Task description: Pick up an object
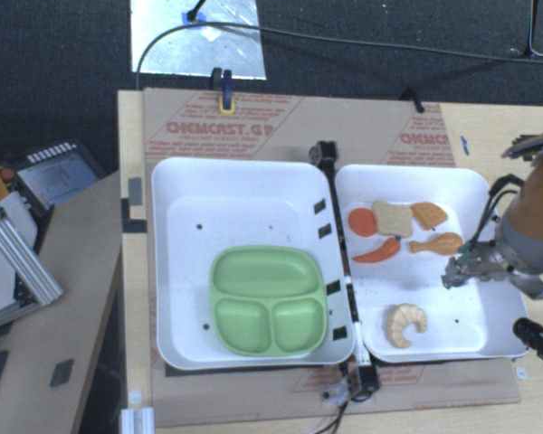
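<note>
While claw (454, 274), grip state unreadable, hovers in right bin (471, 337), drumstick (436, 243) lies just beside.

Bare white floor lay open just left of the gripper (459, 272). Beyond it the drumstick (437, 243) and red pepper (377, 253) crowded the way (croissant (404, 324) below-left).
</note>
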`<state>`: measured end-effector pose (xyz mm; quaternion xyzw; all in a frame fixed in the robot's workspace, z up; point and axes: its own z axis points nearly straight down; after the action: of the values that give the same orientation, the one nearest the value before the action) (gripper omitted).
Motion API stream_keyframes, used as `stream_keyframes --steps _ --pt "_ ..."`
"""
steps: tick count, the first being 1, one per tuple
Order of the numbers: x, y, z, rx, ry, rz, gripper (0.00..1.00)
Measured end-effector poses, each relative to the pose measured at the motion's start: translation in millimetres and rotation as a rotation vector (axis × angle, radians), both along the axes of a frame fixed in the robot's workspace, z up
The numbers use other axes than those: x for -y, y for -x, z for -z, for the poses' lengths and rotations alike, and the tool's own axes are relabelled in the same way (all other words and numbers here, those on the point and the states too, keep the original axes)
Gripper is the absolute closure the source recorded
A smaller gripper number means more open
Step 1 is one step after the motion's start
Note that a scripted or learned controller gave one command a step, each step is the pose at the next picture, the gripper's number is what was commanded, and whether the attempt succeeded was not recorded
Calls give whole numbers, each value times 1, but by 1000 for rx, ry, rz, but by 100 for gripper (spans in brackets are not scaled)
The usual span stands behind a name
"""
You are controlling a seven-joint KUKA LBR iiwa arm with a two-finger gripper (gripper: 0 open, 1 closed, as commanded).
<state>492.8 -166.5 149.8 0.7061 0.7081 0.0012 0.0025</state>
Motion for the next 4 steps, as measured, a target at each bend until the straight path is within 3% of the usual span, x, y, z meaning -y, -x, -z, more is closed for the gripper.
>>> stream_keyframes --steps 2,4 --pt "2 -5 -117 0 0 -1 100" --pt "-92 -10 -89 -2 -2 -4 100"
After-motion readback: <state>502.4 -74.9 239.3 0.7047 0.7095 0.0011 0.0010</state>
